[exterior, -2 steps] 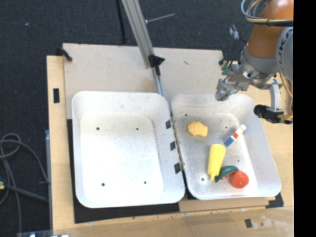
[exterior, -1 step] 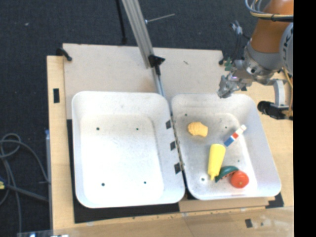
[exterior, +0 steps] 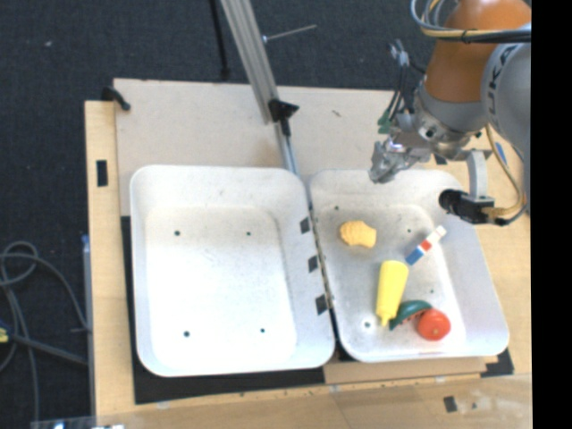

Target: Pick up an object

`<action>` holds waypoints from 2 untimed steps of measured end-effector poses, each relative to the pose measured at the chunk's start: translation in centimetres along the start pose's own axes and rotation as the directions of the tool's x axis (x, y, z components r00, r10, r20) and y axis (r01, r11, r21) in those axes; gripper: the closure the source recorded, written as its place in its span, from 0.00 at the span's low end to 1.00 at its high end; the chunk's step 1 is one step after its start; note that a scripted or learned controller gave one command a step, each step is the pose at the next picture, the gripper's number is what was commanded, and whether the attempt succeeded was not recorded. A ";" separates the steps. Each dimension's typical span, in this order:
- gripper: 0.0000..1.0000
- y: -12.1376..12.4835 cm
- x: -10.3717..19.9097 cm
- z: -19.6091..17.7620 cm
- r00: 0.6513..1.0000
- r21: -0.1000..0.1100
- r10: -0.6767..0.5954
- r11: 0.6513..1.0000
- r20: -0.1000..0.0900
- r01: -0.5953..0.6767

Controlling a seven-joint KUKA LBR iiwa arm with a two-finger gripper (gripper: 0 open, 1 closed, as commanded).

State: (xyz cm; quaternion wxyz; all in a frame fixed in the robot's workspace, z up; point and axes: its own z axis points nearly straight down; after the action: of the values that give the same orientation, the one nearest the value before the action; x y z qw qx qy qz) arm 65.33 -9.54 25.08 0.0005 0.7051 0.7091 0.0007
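Note:
The right bin (exterior: pixel 465 266) holds a small yellow-orange lump (exterior: pixel 357 234), a yellow corn-like piece (exterior: pixel 391 290), a red tomato-like ball (exterior: pixel 433 325) with a green part (exterior: pixel 413 310) beside it, and a little white stick with red and blue bands (exterior: pixel 425 246). My gripper (exterior: pixel 386 167) hangs over the far rim of the right bin, up and to the right of the yellow-orange lump, apart from every object. Nothing is seen between its tips.
The left bin (exterior: pixel 152 239) lies beside the right one, with a seam between them. A slanted metal pole (exterior: pixel 255 61) rises from behind the bins. Black cable (exterior: pixel 469 206) hangs off the arm over the right bin's far right corner.

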 end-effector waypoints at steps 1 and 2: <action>1.00 -2.5 4.5 1.2 1.000 0.003 0.000 1.000 -0.001 0.000; 1.00 -5.7 9.5 0.9 1.000 0.002 0.000 1.000 -0.001 0.000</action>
State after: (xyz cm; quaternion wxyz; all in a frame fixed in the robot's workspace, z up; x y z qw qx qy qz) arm 59.61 -0.07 24.16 -0.0006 0.7050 0.7092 0.0005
